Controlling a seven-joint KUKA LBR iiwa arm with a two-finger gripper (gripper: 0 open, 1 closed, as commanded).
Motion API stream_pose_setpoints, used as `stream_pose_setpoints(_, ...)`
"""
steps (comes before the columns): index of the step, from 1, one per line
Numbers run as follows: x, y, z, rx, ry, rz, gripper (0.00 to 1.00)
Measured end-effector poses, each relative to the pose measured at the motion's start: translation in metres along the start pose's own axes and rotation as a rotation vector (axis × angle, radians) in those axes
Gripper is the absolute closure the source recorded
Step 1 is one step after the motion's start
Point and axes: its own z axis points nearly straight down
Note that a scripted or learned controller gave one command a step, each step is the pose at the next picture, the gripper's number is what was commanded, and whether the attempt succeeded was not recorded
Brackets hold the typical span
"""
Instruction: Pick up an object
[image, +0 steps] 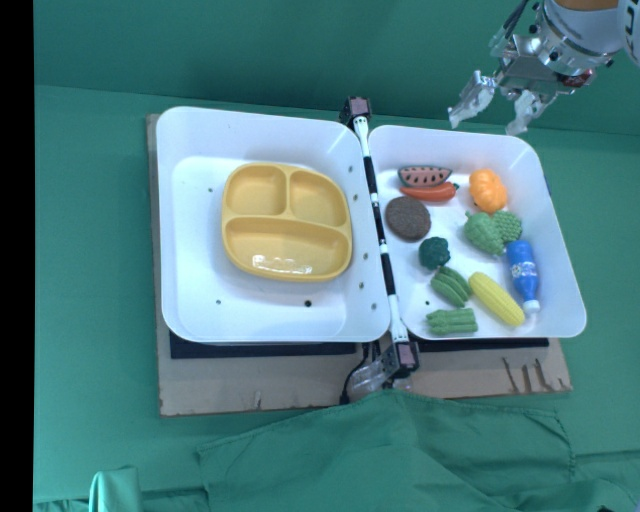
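Observation:
My gripper (493, 110) hangs above the far edge of the right bin (560, 290), its two fingers spread open with nothing between them. Below it in that bin lie a watermelon slice (425, 176), a carrot (432, 192), an orange pumpkin (488, 189), a brown patty (407, 217), a green lettuce head (490, 231), a broccoli floret (434, 252), a blue bottle (524, 273), a corn cob (496, 298), a green pod (450, 286) and a bunch of green beans (452, 321). The pumpkin and the watermelon slice lie nearest the gripper.
The left bin (195, 290) holds a yellow divided plate (287, 221). A black-and-white bar (375, 215) runs between the bins. Both bins rest on a cardboard sheet (250, 385) over green cloth. Folded green fabric (400, 455) lies at the front.

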Motion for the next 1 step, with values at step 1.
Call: stream_pose_setpoints(1,0.0,0.0,0.0,0.0,0.0,0.0,0.0)
